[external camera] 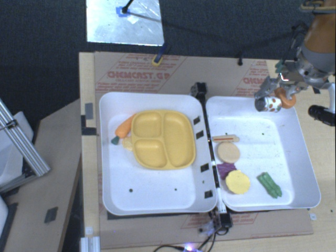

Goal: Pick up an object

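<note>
Holding a yellow tray (160, 139) (carrot (124, 126) beside), left bin (113, 193), gripper (273, 101) state unclear

The grey arm (318, 41) is seen reaching in from the right, with its gripper (273, 100) carried low at its left end.

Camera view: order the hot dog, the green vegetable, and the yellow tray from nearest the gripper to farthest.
From the gripper:
1. Hot dog, upper left of the right bin.
2. Green vegetable, lower right of the same bin.
3. Yellow tray, in the left bin.
</note>
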Controlling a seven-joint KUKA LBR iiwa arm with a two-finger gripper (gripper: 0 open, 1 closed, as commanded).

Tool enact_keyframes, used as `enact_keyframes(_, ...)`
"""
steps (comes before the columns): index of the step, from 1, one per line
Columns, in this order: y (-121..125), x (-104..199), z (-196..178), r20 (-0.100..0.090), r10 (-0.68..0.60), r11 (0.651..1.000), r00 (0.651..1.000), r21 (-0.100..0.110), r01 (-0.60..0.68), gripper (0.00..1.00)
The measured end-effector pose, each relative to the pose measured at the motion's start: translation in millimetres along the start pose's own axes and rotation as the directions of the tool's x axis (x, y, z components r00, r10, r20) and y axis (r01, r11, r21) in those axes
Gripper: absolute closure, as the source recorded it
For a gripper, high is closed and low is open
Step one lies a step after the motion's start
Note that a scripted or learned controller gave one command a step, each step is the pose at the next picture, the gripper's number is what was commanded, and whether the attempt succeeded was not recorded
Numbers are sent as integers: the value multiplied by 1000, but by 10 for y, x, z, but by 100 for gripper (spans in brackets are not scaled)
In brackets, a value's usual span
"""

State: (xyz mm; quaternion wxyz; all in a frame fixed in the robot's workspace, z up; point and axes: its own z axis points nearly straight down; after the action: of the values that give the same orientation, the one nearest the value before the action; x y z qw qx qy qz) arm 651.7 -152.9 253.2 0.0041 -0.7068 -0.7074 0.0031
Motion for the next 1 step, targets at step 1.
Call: enact_keyframes(1, 21, 3, -75, 2, -2, 1000, 1000, -12, 2, 0)
